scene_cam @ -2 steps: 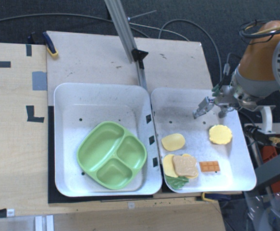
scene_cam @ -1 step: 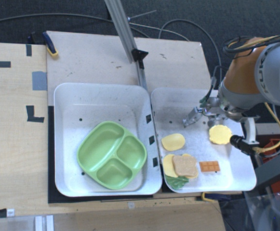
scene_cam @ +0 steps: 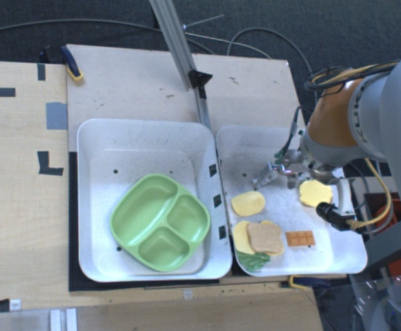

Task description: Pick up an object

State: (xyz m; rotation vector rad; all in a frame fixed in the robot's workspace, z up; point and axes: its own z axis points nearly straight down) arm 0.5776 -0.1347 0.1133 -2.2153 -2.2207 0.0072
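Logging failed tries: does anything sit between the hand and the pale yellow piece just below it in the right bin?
Nothing visible does. The hand hangs over bare bin floor, and the pale yellow piece lies below and slightly left, apart from the sandwich.

The tool (scene_cam: pixel 277 173) hangs low inside the right bin (scene_cam: pixel 245 143) with nothing between its fingers, a pale yellow piece (scene_cam: pixel 248 203) just below it, a yellow round (scene_cam: pixel 315 193) to its right, the toast slice (scene_cam: pixel 265 238) and orange cracker (scene_cam: pixel 299 238) farther below, the green tray (scene_cam: pixel 160 221) well left.
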